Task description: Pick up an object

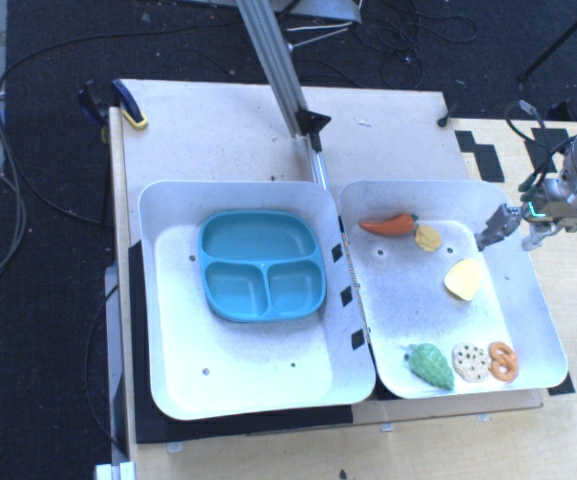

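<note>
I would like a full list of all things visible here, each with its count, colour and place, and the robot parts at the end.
left bin: 1, white, left on the bench
right bin: 1, white, right on the bench
divided plate: 1, blue, three compartments, in the left bin
toy carrot: 1, orange with green top, right bin, far side
small yellow piece: 1, yellow, touching or next to the carrot's green end
pale yellow wedge: 1, right bin, middle
green leafy toy: 1, right bin, near edge
cookie: 1, pale with dark dots, right of the green toy
pretzel: 1, orange-brown, right of the cookie
gripper: 1, grey, over the right bin's far right rim, holding nothing
</note>
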`<act>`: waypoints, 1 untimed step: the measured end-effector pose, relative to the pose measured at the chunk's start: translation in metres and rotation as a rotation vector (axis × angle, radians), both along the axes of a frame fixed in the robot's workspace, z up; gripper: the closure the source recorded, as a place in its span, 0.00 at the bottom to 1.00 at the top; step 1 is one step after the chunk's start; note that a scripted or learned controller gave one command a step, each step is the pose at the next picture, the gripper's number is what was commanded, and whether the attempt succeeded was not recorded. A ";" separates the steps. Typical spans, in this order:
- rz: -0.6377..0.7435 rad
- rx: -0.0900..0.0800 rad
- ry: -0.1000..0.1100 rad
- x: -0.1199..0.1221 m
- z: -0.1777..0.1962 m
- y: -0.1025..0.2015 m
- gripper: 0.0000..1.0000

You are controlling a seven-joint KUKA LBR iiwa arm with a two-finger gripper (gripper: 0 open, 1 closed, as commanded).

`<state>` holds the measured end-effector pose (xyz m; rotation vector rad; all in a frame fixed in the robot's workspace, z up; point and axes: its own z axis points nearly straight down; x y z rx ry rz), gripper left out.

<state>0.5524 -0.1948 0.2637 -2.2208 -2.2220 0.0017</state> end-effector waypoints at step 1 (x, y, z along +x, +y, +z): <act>0.000 0.000 -0.001 0.000 0.000 0.000 0.00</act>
